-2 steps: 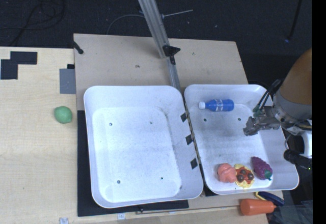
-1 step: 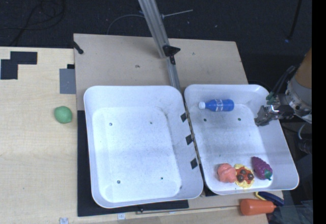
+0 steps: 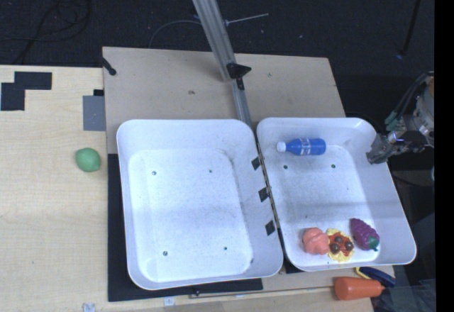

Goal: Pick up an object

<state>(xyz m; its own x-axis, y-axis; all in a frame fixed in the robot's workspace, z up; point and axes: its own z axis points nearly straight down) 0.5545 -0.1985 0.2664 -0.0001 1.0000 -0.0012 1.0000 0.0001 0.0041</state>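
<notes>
In the right bin (image 3: 386, 193) a blue bottle (image 3: 303, 147) with a white cap lies on its side near the back wall. At the bin's front sit an orange-red toy (image 3: 315, 241), a small yellow and dark piece (image 3: 341, 244) and a purple grape bunch (image 3: 364, 233), close together. My gripper (image 3: 379, 152) hangs at the right bin's right rim, off to the right of the bottle and apart from every object. Nothing is visible between its fingers.
The left bin (image 3: 142, 135) stands beside the right one, joined by black clips (image 3: 263, 193). A green ball (image 3: 89, 160) rests on the bench at far left. An orange carrot toy (image 3: 358, 288) lies in front of the right bin. A metal rail (image 3: 216, 30) slants in behind the bins.
</notes>
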